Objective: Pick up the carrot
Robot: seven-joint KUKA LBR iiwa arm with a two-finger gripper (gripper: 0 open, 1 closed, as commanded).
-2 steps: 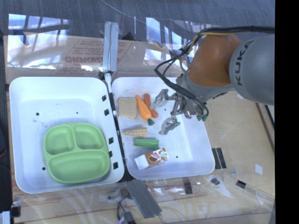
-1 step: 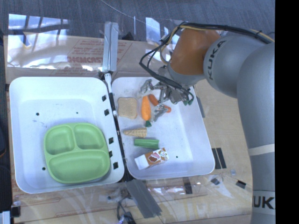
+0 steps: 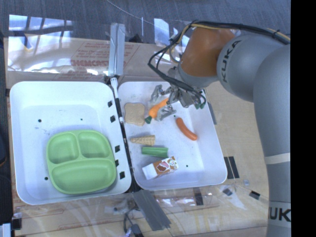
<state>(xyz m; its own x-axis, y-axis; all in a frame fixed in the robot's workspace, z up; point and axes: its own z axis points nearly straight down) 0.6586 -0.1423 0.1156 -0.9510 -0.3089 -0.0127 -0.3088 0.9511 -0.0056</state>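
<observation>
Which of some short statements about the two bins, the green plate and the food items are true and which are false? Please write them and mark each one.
1. The green plate lies in the left bin. True.
2. The carrot is on the green plate. False: it is in the right bin, at the gripper.
3. The sausage lies in the right bin. True.
4. The cucumber piece lies in the left bin. False: it is in the right bin, below the corn piece.

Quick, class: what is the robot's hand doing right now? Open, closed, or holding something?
Hand: closed on the carrot, which sits between its fingers over the right bin.
</observation>
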